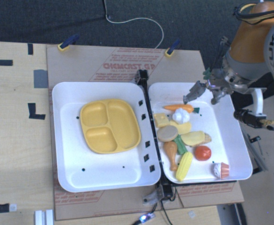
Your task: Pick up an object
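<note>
Wooden worktop (15,139), two white bins. Claw (205,95) spread apart above the carrot (178,108), gripping nothing; pick not yet made.

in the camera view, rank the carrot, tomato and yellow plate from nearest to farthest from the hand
1. Carrot, just below-left of the hand, at the top of the right bin.
2. Tomato, lower in the same bin.
3. Yellow plate, over in the left bin.
</note>
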Robot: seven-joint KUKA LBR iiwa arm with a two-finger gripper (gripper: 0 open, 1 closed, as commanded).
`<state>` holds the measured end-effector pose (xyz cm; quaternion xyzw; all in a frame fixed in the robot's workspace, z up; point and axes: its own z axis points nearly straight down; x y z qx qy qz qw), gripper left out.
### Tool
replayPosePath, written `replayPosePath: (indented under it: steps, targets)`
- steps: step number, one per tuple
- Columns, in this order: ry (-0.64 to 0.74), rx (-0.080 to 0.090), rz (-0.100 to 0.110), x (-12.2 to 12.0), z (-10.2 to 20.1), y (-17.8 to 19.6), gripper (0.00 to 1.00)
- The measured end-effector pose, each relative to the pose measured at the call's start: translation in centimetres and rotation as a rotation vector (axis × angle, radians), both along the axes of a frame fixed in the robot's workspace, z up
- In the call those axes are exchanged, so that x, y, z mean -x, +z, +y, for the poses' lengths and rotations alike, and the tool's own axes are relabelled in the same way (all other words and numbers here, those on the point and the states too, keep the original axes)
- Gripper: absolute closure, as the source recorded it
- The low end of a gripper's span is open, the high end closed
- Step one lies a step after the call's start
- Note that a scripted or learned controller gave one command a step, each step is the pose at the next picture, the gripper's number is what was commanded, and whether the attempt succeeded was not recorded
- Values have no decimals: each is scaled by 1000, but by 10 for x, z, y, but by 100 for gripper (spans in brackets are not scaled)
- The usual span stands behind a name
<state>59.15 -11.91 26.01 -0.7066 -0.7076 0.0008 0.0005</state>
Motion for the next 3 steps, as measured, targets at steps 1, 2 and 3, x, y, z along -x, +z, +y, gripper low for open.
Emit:
replayPosePath:
  steps: [1, 2, 3]
  targets:
    - [-1, -4, 11, 63, 36, -81, 0]
    - [10, -4, 2, 69, 137, -77, 0]
    - [4, -2, -8, 92, 155, 23, 0]
